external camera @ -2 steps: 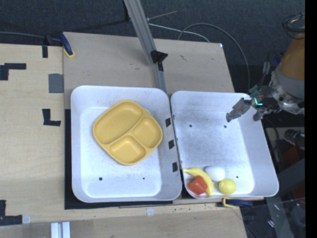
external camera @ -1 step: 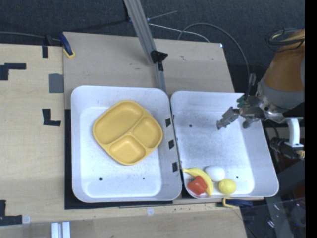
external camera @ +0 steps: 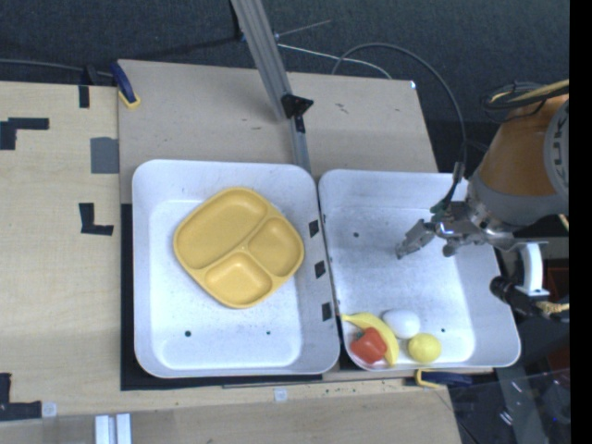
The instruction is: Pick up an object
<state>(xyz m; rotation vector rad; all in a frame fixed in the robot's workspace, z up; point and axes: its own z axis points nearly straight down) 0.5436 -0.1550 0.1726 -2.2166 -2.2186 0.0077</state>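
Single overhead view, slanted. Two shallow white bins sit side by side on a tan surface (external camera: pixel 213 109).

Left bin (external camera: pixel 153 248): holds one yellow divided plate (external camera: pixel 239 246) with three compartments, lying flat and turned at an angle, toward the far half of the bin. Nothing rests on the plate.

Right bin (external camera: pixel 370 202): four small items are clustered at the near edge. A banana (external camera: pixel 381 329) curves around a red item (external camera: pixel 369 344), the two touching. A white egg-shaped item (external camera: pixel 402 322) lies just beside the banana, and a yellow ball-like fruit (external camera: pixel 425 348) sits just right of that, near the near wall. The exact kind of the red item is too small to tell.

Arm: it reaches in from the right, its orange band (external camera: pixel 518 160) above the wrist. The tool (external camera: pixel 410 244) sits over the middle-right of the right bin, pointing left and slightly toward the near side. It is well apart from the cluster of items. One dark finger (external camera: pixel 413 240) is distinct; whether the fingers are spread or closed cannot be told at this resolution. Nothing shows between them.

A grey metal rail (external camera: pixel 264 49) crosses the far side of the surface, ending at a black clamp (external camera: pixel 296 106) above the gap between the bins. A blue and yellow clip (external camera: pixel 125 86) lies at the far left corner.

Writing: no brands, labels or legible text on any item. Black tape marks (external camera: pixel 91 218) on the left surface form angular shapes, not letters.
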